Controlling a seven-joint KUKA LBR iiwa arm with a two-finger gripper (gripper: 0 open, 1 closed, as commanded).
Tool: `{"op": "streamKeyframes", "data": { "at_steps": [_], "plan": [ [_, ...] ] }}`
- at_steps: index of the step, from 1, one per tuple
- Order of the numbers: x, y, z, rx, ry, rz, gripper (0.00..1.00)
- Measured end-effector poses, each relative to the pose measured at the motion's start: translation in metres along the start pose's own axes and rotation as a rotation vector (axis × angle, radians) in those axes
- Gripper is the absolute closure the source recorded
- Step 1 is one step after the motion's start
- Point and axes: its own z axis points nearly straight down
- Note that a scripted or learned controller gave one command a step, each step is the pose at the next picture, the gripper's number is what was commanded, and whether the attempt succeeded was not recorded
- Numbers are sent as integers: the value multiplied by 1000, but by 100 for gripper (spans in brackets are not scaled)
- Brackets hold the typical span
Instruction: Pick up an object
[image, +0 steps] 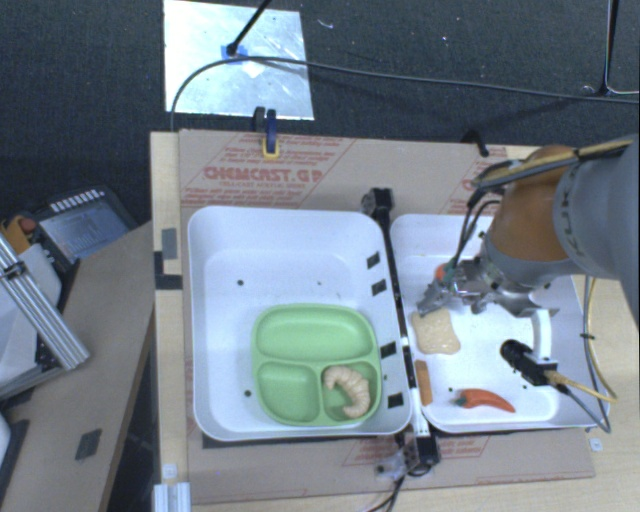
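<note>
In the right bin (425, 235) lie a pale beige slice (438, 334), a red chili pepper (487, 401), a short orange stick (423, 383) by the left wall, and a small orange-red piece (440, 270). My gripper (445, 297) hangs low in this bin, just beyond the upper edge of the beige slice and next to the orange-red piece. Nothing is visibly held. The grey arm with its orange band (525, 215) covers the bin's right half.
The left bin (270, 250) holds a green divided plate (310, 340) with a pale curved pastry-like piece (348, 388) in its lower right compartment. A black divider (392, 290) runs between the bins. Cardboard (330, 170) lies under both.
</note>
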Motion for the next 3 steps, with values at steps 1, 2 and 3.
{"op": "streamKeyframes", "data": {
  "at_steps": [1,2,3],
  "plan": [
    [0,2,23,-6,0,0,0],
    [0,5,10,-16,0,-1,100],
    [-5,9,-52,-8,-2,-2,100]
  ]
}}
